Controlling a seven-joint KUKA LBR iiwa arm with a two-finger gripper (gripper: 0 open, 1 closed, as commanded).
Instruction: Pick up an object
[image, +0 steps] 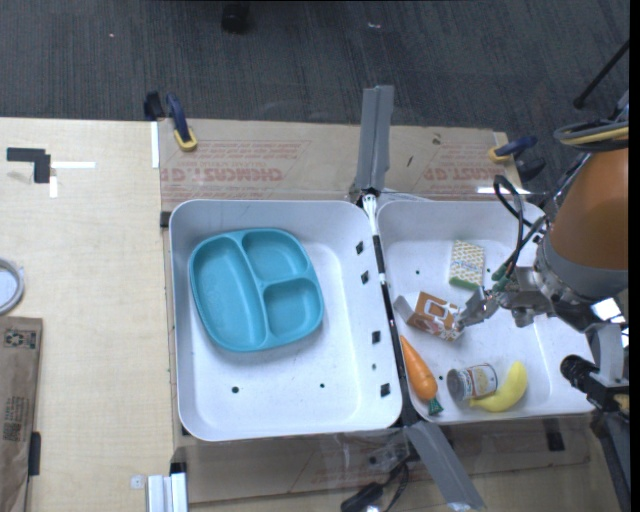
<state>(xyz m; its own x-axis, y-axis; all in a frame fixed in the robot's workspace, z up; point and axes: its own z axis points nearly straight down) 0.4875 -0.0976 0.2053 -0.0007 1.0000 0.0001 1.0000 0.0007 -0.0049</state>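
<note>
Carrot (419, 372) and can (472, 383) below, brown packet (435, 315) touching pincer (474, 311), grip unclear.

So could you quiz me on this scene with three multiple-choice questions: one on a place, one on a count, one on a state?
1. Where is the blue divided plastic plate?
A. left white bin
B. right white bin
C. bench

2. How many compartments has it?
A. two
B. three
C. five

3. How does the small metal can lie?
A. upright
B. on its side
C. stacked on the orange carrot

Answers: 1 A, it sits inside the left bin. 2 B, three hollows show. 3 B, its label faces up beside the yellow banana.
</note>
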